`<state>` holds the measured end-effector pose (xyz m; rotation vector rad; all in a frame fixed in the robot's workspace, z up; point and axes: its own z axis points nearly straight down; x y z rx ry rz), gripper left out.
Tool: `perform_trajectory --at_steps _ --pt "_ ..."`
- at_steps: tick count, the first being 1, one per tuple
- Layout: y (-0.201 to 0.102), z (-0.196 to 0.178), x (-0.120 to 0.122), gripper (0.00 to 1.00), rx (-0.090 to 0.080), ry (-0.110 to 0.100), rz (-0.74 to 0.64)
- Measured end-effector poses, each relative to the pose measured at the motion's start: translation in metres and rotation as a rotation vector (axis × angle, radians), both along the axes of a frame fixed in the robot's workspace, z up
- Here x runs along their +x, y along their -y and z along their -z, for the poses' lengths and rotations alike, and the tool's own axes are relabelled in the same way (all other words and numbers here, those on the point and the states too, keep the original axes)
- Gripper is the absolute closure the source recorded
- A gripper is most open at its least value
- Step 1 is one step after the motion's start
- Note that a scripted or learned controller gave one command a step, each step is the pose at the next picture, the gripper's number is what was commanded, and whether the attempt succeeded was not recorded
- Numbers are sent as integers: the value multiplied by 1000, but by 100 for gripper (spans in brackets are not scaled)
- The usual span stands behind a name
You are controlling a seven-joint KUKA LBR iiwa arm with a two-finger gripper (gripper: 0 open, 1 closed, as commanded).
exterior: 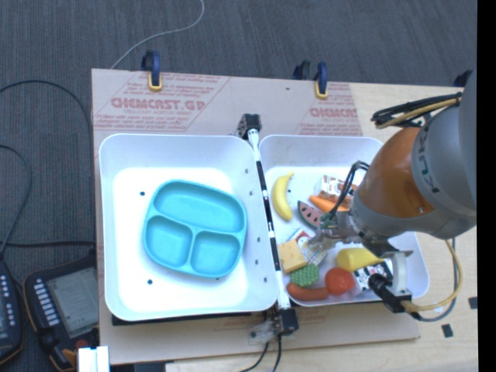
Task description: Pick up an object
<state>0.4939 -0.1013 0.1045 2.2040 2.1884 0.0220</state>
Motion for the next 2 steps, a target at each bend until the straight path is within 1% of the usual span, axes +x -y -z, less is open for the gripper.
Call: perform_trajectory --at_steps 1,2 --pt "0 0 0 0 -1 0 0" --pt "-1 -10 1 100 3 0 -1"
